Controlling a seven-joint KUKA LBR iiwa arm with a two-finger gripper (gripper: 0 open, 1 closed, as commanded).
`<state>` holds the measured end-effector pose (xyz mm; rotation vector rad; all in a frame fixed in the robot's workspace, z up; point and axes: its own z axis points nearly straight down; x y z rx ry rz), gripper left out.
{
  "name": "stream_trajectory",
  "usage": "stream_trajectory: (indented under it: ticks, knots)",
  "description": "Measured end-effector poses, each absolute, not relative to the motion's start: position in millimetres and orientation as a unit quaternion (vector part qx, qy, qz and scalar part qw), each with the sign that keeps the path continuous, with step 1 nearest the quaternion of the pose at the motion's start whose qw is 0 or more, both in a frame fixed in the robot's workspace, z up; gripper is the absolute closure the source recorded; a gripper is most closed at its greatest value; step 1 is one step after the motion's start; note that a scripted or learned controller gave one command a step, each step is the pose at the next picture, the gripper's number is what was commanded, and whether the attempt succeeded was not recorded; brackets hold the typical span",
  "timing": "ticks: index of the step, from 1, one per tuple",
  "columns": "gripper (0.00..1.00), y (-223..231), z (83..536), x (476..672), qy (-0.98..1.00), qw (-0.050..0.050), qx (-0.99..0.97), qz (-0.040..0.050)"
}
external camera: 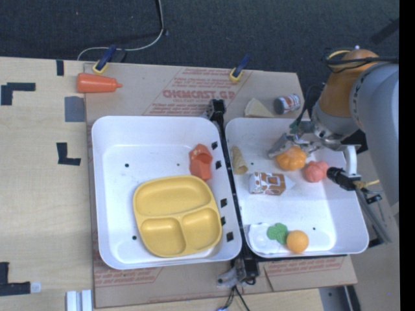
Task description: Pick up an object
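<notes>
Camera view. Left white shallow bin (110, 149): yellow three-compartment plastic tray (176, 214); small orange-red block (201, 161) beyond tray. Right white shallow bin (337, 222), under gripper (293, 142): orange rounded plastic fruit (291, 159) touching gripper tip, directly below it; pink rounded lump (316, 171) just beside; brown-white printed packet (268, 184) near; green piece (277, 232) and orange ball (297, 241) well apart, at near edge. Cardboard sheet (188, 89) under bins; orange bottle (97, 83) on wooden bench. Finger state: cannot tell.
</notes>
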<state>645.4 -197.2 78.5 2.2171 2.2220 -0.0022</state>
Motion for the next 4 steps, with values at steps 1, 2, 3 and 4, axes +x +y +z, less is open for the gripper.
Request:
stream_trajectory:
  ticks: [1,2,3,4]
  knots:
    - [0.00,-161,86,627.7,0.708,0.001,0.706,-0.0003]
    - [0.00,-152,86,604.3,0.707,0.002,0.707,0.0000]
    - [1.00,-152,96,604.7,0.708,0.002,0.707,-0.0003]
    - [1.00,-66,189,610.0,0.710,0.001,0.704,0.0022]
